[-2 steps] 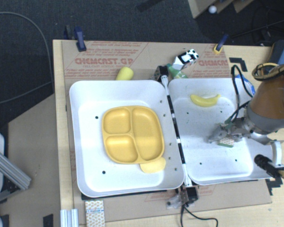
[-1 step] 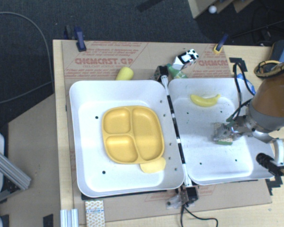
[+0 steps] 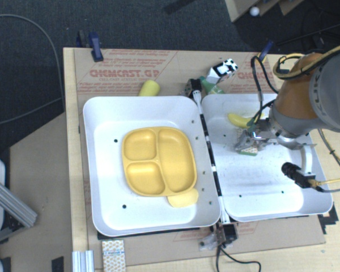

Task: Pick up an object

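- "CHEMCAST GP" in red print on the cardboard (image 3: 124, 72) behind the bins.
- Gripper (image 3: 250, 142) low in right bin (image 3: 260, 200), over a small object (image 3: 248, 149); finger state unclear.
- Banana (image 3: 238, 119) just behind, same bin.
- Yellow divided plate (image 3: 158, 160) in left bin (image 3: 102, 152).

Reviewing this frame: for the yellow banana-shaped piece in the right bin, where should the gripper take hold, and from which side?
Probably across the middle of the banana, coming straight down, fingers closing across its narrow width. It lies flat near the right bin's far wall, so a side approach looks cramped. The gripper is just in front of it.
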Controlling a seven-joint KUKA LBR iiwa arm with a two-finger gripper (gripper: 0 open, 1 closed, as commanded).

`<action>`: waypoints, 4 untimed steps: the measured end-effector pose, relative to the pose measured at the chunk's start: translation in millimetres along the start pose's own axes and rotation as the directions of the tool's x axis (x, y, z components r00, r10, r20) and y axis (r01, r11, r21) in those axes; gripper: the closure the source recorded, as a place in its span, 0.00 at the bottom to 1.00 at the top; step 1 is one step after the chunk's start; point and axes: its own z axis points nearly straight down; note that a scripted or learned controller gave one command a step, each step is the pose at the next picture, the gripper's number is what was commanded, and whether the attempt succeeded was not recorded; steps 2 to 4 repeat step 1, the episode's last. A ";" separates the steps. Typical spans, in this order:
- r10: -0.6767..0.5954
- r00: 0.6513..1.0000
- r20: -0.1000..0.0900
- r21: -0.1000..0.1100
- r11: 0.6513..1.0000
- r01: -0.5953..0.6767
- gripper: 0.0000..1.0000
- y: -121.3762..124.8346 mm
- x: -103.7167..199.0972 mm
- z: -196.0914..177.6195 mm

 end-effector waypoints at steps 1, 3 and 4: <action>0.000 1.000 -0.001 0.000 1.000 0.000 1.00 12.5 80.0 -100.5; 0.000 1.000 -0.001 0.000 1.000 0.000 1.00 12.5 80.0 -100.5; 0.000 1.000 -0.001 0.000 1.000 0.000 1.00 12.5 80.0 -100.5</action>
